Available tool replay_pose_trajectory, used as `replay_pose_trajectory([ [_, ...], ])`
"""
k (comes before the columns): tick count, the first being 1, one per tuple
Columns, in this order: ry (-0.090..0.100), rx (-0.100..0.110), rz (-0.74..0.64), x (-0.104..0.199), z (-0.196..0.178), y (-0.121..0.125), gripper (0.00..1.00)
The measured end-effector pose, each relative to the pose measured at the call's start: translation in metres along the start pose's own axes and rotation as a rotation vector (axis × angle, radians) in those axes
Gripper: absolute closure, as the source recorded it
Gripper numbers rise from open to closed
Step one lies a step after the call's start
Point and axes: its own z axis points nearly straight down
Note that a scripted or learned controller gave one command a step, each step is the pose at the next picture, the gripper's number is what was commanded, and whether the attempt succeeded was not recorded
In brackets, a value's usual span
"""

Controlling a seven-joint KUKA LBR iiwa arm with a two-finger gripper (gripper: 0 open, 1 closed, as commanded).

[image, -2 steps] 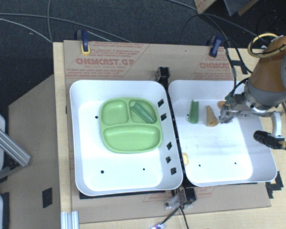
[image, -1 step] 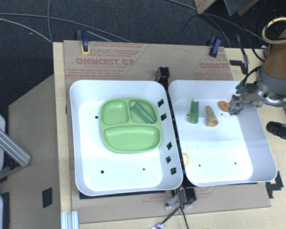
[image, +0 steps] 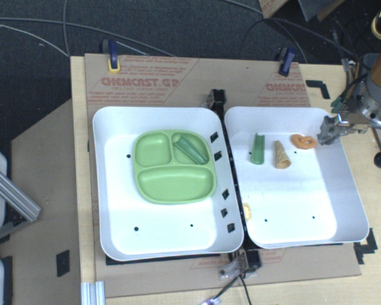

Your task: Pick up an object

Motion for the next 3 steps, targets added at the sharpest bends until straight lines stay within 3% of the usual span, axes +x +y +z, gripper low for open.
replay_pose_trajectory([
  [1, 0.002, 0.004, 0.000, 0.000, -0.016, 0.001, 1.00],
  [2, 0.005, 0.008, -0.005, 0.049, -0.017, 0.004, 1.00],
  [3, 0.006, 0.011, -0.005, 0.103, -0.003, -0.008, 1.00],
])
